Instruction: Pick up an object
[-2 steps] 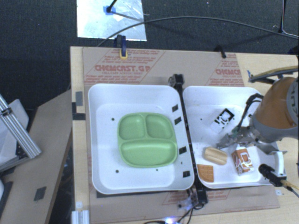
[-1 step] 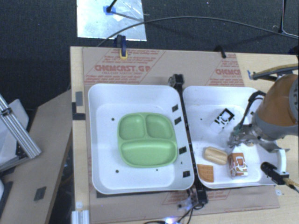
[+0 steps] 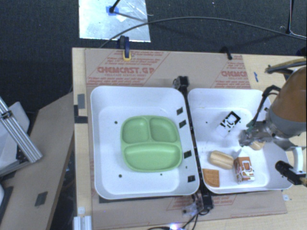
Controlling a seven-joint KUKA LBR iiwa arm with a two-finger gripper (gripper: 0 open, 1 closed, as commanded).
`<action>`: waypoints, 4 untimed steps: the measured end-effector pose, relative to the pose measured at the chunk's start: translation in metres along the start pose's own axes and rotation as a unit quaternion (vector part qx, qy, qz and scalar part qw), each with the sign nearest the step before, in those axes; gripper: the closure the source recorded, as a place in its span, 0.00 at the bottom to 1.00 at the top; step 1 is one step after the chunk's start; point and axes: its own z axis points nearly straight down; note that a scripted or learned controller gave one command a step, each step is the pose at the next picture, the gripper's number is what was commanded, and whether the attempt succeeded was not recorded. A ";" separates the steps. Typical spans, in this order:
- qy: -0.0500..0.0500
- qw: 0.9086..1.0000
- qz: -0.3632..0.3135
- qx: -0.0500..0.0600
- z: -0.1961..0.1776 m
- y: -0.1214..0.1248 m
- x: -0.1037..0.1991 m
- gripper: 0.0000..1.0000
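The right bin holds several objects. A tan bread roll lies near its front, with a small orange-and-white carton just to its right. A flat orange cracker rests at the front left corner. A black-and-white tag lies toward the back. My gripper hangs low over the bin's right half, above and right of the roll. A small tan object peeks out right beside the gripper, mostly hidden by it.
The left bin holds a green divided plate. Black clips line the seam between the bins. The arm's grey body and orange band cover the right bin's right edge. A blue clamp sits at the bench's back.
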 end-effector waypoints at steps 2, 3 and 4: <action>0.000 1.000 -0.001 -0.001 -0.095 0.006 0.002 1.00; 0.001 1.000 -0.003 0.001 -0.084 0.020 0.053 1.00; 0.001 1.000 -0.003 0.001 -0.075 0.039 0.108 1.00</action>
